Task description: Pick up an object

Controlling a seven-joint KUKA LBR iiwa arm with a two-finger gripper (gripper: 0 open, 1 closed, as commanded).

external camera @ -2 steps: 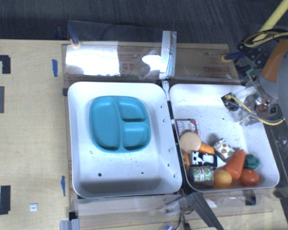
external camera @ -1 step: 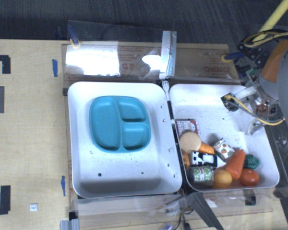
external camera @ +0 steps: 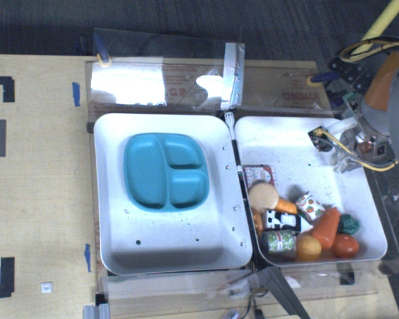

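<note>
1. Nearest, along the front wall of the right bin (external camera: 279,141), sit a green can (external camera: 280,242), a yellow-orange fruit (external camera: 308,246) and a red tomato (external camera: 346,246), side by side.
2. Just behind them lie a carrot (external camera: 326,224), a dark green piece (external camera: 349,223), a black-and-white carton (external camera: 281,220), a small box (external camera: 310,206) and a tan roll (external camera: 263,195), all crowded together.
3. Behind the roll, a printed packet (external camera: 258,174) lies flat by that bin's left wall.
4. Left bin (external camera: 173,238) holds a blue divided tray (external camera: 165,171), toward its far side.
5. Gripper (external camera: 346,153) hangs over the right bin's far right part, apart from the pile. Whether it is open or closed cannot be told.
</note>
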